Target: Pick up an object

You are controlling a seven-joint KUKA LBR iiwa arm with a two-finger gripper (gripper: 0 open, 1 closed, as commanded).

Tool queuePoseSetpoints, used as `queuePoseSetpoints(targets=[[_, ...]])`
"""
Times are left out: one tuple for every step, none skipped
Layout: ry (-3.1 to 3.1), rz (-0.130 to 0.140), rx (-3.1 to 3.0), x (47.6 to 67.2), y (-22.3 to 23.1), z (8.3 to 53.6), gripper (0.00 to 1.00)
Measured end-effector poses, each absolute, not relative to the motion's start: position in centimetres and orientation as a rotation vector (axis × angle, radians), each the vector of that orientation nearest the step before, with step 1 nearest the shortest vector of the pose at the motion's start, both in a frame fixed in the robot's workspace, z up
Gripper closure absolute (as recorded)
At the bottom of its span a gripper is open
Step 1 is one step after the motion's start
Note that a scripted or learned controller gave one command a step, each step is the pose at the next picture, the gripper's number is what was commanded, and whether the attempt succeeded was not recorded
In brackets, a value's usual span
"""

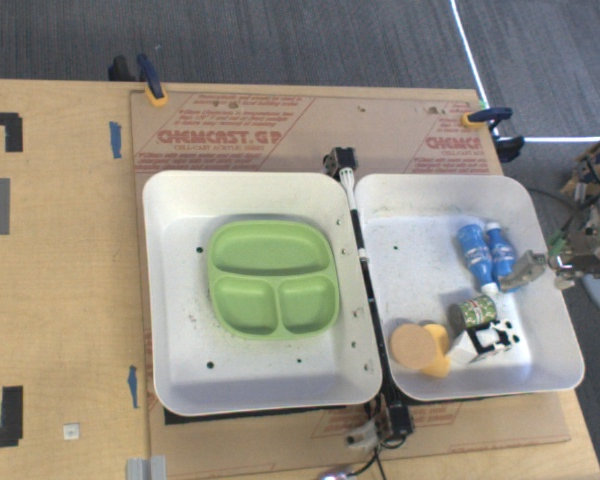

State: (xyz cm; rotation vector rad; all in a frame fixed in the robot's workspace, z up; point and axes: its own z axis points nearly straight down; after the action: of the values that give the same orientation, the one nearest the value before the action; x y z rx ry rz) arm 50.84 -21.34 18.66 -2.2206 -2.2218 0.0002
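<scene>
"CHEMCAST GP" is printed on the brown board (pixel 220 133); tool (pixel 528 268) grip state unclear

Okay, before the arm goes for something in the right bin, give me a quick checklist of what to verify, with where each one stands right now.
1. Gripper over right bin: ok, at its right wall.
2. Holding anything: cannot tell.
3. Nearest target, blue bottles: ok, lying beside the gripper.
4. Space around bottles: ok, bare floor on their left.
5. Small green can, black-and-white item and tan disc: not ok, crowded together.
6. Green divided plate in left bin: ok, out of the way.
</scene>
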Motion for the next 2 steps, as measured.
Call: queuePoseSetpoints(targets=[[-2.416,-0.004,-2.044,57.8,-19.4,10.4,0.00],[-2.165,-0.001,-2.279,66.7,-16.8,8.5,0.00]])
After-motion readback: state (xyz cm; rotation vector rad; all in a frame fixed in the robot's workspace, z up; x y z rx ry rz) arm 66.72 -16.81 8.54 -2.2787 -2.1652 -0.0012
